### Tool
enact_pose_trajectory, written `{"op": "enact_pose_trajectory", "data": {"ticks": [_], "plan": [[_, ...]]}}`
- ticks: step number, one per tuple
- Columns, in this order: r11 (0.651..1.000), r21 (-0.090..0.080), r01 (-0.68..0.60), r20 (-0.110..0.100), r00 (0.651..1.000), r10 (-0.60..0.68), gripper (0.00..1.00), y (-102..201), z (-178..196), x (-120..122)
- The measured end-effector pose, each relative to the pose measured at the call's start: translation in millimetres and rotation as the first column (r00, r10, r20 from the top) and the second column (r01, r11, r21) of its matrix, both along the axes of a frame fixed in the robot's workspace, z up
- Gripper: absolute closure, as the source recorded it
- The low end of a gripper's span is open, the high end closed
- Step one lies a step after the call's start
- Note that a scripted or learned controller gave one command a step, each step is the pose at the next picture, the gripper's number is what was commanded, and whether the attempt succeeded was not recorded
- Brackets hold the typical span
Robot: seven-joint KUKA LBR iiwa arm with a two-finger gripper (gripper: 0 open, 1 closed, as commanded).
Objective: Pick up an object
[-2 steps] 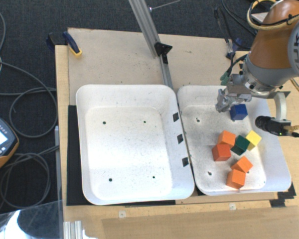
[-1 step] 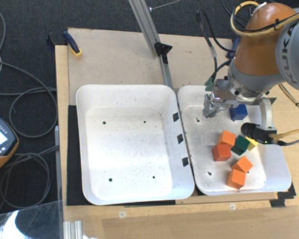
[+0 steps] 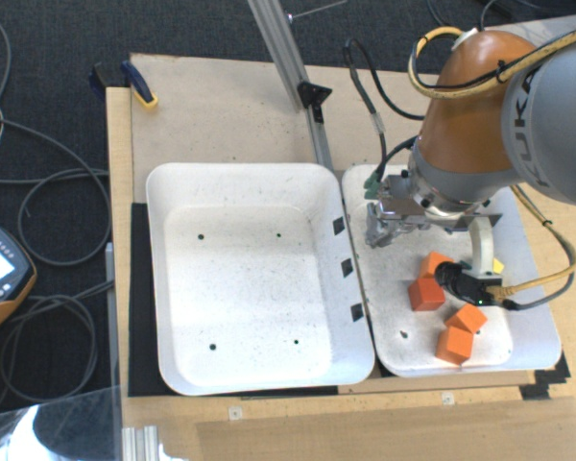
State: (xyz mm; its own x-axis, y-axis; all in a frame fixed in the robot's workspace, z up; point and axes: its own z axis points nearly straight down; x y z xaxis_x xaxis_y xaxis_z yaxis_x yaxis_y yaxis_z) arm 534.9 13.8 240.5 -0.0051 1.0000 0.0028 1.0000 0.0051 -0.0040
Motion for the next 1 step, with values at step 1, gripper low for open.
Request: {"op": "enact_pose_trajectory", "data": {"ticks": [1], "plan": [[1.0, 0.0, -0.001, 0.0, 1.0, 0.001, 1.0, 47.7, 2.3, -28.4]]}}
